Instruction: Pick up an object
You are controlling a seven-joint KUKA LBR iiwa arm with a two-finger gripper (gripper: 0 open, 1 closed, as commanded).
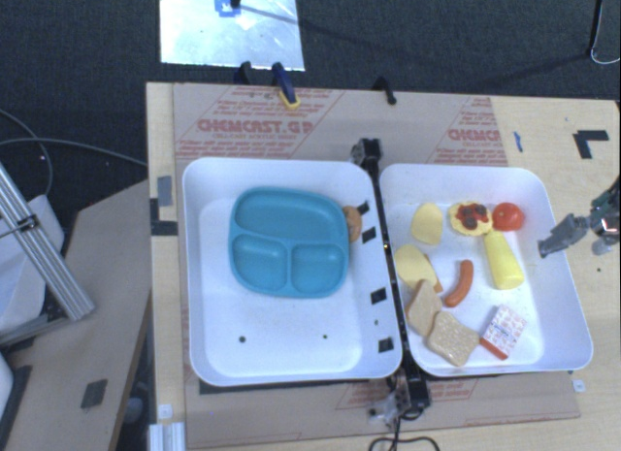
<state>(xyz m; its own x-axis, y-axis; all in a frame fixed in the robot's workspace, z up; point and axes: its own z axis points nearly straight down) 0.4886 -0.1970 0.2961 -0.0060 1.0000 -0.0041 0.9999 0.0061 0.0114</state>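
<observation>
The right bin holds several toy foods: a red tomato, a small pizza, a yellow corn-like piece, a sausage, two pale yellow pieces, two bread slices and a red-and-white packet. My gripper sits at the far right, just over the right bin's outer rim, nothing visible between its fingers. It stands to the right of the tomato and the corn-like piece.
The left bin carries a blue divided plate with a small brown cookie at its right edge. Black clips line the divider between the bins. A metal frame stands at the left.
</observation>
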